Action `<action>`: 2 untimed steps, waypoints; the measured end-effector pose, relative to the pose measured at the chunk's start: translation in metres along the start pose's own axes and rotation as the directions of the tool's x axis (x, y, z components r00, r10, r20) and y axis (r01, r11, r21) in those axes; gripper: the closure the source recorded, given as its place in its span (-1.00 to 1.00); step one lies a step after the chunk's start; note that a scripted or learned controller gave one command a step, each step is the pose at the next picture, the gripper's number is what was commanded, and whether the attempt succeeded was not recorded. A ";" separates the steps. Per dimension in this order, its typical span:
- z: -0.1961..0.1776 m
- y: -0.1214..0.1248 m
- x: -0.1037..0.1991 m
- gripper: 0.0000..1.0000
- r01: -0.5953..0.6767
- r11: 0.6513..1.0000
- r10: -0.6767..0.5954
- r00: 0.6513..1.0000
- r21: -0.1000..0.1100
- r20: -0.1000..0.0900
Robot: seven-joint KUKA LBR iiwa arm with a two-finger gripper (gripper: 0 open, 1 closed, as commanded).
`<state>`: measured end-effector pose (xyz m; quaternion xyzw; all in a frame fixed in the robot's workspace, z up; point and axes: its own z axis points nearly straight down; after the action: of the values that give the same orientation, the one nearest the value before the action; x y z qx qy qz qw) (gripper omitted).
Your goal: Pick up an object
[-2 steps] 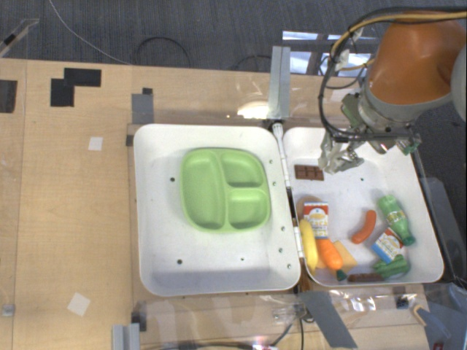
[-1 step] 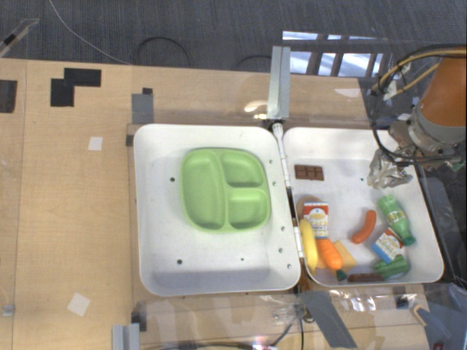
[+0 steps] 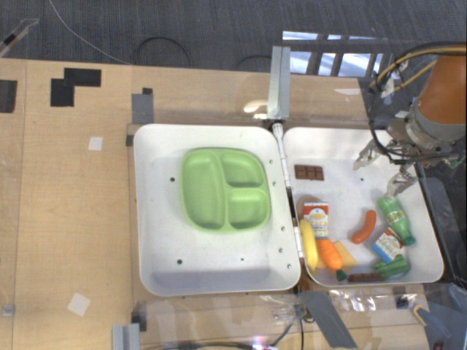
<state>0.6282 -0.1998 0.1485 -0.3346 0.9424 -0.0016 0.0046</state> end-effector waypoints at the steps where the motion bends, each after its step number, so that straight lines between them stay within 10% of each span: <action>1: 0.058 0.041 0.055 -1.00 0.161 0.987 -0.161 0.987 0.004 0.004; 2: 0.044 0.039 0.050 1.00 0.164 0.986 -0.164 0.986 0.016 0.014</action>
<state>0.5653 -0.2010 0.1043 -0.4110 0.9115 -0.0063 0.0139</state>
